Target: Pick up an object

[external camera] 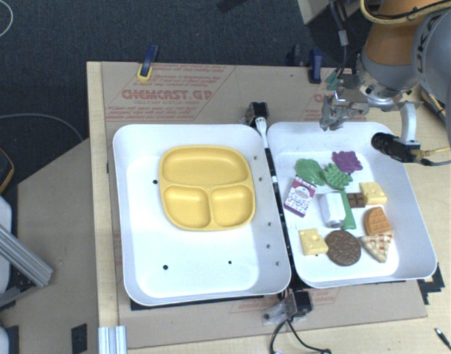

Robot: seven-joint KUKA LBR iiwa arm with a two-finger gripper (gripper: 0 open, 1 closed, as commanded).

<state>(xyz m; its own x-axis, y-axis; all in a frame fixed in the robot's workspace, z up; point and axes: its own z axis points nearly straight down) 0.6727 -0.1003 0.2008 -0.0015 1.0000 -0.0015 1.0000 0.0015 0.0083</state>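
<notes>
Sitting side by side on the tabletop [100, 198] are 2 shallow white bins. The left bin [137, 271] carries a yellow tray [207, 186] with 3 compartments. The right bin [410, 220] carries a cluster of toy food: a purple grape bunch [346, 160], 2 green leafy pieces [321, 174], a small pink-and-white carton [300, 196], a grey-white packet [331, 209] lying over a green strip, 2 yellow cheese blocks [373, 192], a brown round cookie [344, 248], an orange bread piece [376, 220] and a pizza slice [378, 247]. The pincer [331, 120] hangs above the far rim of the right bin, apart from all the food; whether its tips are wide or narrow I cannot tell, as they are small and blurred. The arm [402, 35] is cut off at the top right corner.
</notes>
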